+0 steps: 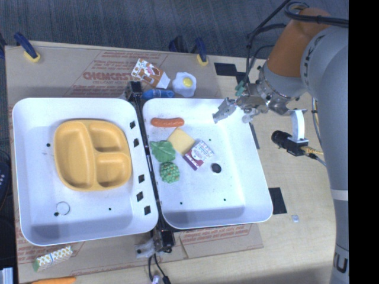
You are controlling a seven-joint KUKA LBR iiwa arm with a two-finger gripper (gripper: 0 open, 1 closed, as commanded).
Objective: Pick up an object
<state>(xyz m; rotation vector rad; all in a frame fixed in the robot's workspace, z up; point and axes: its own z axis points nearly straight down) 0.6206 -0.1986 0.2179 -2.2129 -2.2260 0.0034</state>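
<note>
Small toy foods lie clustered in the left half of the right shallow white bin (249,182): an orange-red plastic sausage (167,122) at the far side, a yellow cheese wedge (181,140) just near of it, a green leafy piece (163,151) to the left, a bumpy green round fruit (169,172) nearest, and a small pink-and-white packet (198,154) to the right of the cheese. A small dark disc (216,168) sits just right of the packet. The grey arm's pincer (225,110) hovers over the bin's far right corner, apart from the foods; nothing shows between its fingers, and whether they are open or closed cannot be told. The left white bin (29,158) holds a yellow divided plastic tray (92,154). Both bins rest on the desk (296,229).
</note>
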